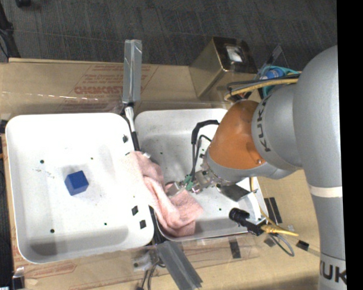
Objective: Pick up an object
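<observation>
A: Camera view: what surface is showing, left to right?

B: A cardboard-covered bench (66, 86) is lying over dark carpet (165, 23). Two white bins are sitting side by side: the left bin (28, 176) and the right bin (169, 127).

A: What is each holding, counted?

B: The left bin is holding one blue cube (77, 182), well apart from the walls. One pink cloth (168, 201) is draping over the shared rim into the right bin.

A: And the arm?

B: One grey arm (305, 119) is reaching in; its gripper (192, 182) is hanging just beside the cloth. Whether it is open or closed, I cannot tell.
</observation>
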### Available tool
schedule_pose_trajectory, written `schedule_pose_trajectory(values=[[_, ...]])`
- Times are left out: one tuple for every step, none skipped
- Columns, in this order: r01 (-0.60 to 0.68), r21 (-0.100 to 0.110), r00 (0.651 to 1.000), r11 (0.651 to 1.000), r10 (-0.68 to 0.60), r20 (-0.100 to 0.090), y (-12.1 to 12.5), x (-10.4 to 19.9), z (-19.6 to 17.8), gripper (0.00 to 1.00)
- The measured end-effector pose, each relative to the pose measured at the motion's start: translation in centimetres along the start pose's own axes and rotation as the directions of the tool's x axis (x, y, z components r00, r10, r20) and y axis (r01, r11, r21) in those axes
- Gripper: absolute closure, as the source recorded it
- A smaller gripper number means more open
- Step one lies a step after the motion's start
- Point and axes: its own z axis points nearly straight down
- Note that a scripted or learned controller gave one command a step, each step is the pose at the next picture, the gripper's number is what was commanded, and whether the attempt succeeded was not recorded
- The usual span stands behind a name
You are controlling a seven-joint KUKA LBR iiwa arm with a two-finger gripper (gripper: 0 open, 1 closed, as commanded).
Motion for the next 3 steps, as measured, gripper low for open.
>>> schedule_pose_trajectory(values=[[0.001, 0.000, 1.000, 1.000, -0.001, 0.000, 0.06, -0.02, -0.96, 1.00], [0.001, 0.000, 1.000, 1.000, -0.001, 0.001, 0.06, -0.03, -0.97, 0.00], [0.004, 0.001, 1.000, 1.000, -0.004, 0.001, 0.14, 0.00, -1.91, 1.00]])
